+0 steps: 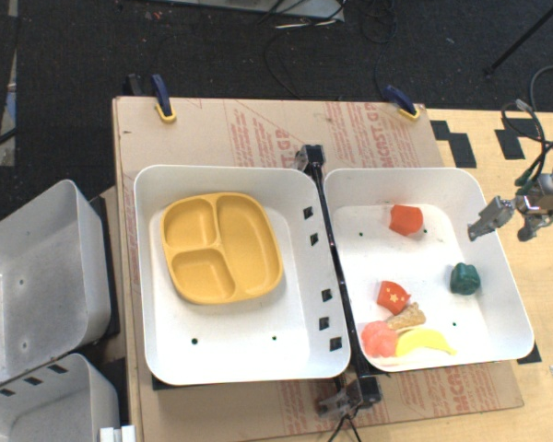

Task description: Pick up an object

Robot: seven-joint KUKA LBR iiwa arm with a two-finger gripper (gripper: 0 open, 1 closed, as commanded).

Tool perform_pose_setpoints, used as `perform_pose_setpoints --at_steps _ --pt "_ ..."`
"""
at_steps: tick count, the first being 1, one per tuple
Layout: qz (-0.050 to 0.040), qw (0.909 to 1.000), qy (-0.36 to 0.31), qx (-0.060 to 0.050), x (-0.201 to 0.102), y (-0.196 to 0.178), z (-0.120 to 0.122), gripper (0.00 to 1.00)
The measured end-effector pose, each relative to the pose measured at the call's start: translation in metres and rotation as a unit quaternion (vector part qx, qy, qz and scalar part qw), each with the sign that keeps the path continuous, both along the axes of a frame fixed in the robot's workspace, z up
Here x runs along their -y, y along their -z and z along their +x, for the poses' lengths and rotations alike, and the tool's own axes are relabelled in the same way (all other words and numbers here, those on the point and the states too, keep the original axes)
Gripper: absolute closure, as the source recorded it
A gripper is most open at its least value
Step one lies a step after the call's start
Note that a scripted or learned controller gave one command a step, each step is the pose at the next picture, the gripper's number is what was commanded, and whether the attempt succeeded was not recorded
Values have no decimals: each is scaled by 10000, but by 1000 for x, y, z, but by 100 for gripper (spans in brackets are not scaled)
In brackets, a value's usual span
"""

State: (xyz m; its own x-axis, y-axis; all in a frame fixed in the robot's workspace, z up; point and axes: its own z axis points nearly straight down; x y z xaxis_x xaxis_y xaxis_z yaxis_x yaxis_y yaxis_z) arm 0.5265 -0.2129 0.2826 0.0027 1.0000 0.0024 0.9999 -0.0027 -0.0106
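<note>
**Claw hangs spread at the right bin's edge, nothing in it**

Over at the right edge of the frame, the claw (pixel 509 219) sits just above the right bin's (pixel 442 180) upper-right rim, its two fingers splayed apart with nothing between them. One finger (pixel 489 217) points left over the rim, towards the bin floor.

Inside that right bin, the pickings are spread out. An orange-red block (pixel 405 219) lies in the upper middle, well apart from the rest. A dark green lump (pixel 464 278) rests near the right wall, below the claw and not touching it. Down at the lower left of the bin there is a tight cluster: a red piece (pixel 394 296), a tan piece (pixel 406 319) just under it, a pink round piece (pixel 380 338) and a yellow banana (pixel 427 342), all touching or nearly so.

The left bin (pixel 221 357) holds a yellow divided plate (pixel 222 247), lying flat in its upper half. Both bins sit side by side on the cardboard-covered worktop (pixel 258 122), with blue-and-yellow clamps (pixel 163 98) at its top edge.
</note>
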Motion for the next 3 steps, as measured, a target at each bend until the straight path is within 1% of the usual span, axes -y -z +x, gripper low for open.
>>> perform_pose_setpoints --at_steps 1,2,3 --pt "-13 10000 -19 48 -1 -5 2 0" --pt "-5 10000 -2 26 3 40 2 0" --pt "0 10000 -7 24 -4 99 9 0"
